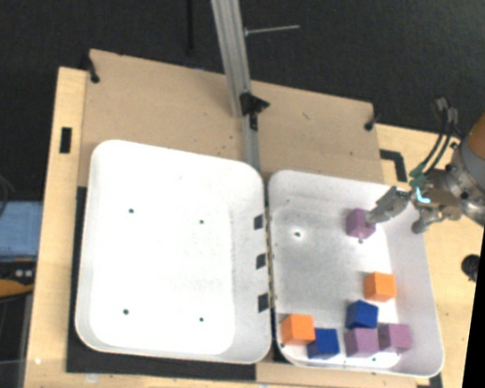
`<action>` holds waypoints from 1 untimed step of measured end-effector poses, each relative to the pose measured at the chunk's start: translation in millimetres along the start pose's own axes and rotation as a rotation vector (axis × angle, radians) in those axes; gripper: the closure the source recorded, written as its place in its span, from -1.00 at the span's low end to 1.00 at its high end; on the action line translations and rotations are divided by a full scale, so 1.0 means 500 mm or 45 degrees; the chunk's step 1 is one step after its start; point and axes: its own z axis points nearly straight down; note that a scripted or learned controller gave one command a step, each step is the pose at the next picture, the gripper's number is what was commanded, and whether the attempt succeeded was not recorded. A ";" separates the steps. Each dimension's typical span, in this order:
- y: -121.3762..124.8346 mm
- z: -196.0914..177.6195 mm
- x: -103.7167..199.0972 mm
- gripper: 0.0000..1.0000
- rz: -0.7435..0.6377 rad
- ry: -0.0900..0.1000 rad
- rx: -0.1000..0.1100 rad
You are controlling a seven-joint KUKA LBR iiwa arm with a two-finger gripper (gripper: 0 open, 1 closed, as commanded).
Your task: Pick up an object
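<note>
The arm comes in from the right, and its gripper (405, 213) hangs over the upper right part of the right bin (321, 273), close to that bin's far rim. Its two fingers (389, 206) stand spread apart with nothing between them; the left one reaches down toward a purple block (360, 222), and its tip sits right at the block's upper edge (whether it actually touches, I can't make out from here). That block stands by itself, with bare white floor to its left and below it.

The other blocks crowd the near right corner. An orange block (379, 286) sits alone by the right wall. Lower down, a blue block (362, 315) presses against a purple one (362, 341), with another purple block (398, 337) just beside them near the rim. Along the near edge an orange block (298, 328) touches a blue one (324, 343).

The left bin (171, 250) has its whole floor open. A slanted metal rail (233, 47) rises from the gap between the bins at the back.
</note>
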 end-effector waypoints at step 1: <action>0.001 -0.005 0.000 -1.00 0.000 -0.001 -0.006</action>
